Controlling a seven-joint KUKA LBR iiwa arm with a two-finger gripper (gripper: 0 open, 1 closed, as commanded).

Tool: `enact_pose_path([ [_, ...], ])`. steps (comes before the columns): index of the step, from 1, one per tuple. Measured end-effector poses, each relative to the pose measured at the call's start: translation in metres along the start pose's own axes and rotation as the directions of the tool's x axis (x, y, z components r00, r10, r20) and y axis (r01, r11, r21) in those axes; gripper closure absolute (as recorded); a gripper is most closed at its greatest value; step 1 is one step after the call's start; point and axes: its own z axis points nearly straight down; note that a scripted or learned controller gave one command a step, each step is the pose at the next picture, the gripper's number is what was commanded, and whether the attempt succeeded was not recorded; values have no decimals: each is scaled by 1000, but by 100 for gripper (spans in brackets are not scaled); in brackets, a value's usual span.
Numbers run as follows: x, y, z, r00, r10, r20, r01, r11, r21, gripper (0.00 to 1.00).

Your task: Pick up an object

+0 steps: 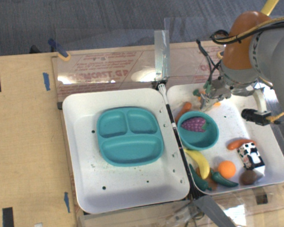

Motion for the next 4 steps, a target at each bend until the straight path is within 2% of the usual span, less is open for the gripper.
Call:
enact_pose_path([
  [1,-88,-40,-27,985,-172,7,172,985,-21,100],
  [2,-85,-38,-26,984,-176,4,176,984,-21,0],
  [3,-6,-9,20,993,-118,2,118,993,-23,0],
  [4,-7,-7,5,993,-121,11,121,992,-32,100],
])
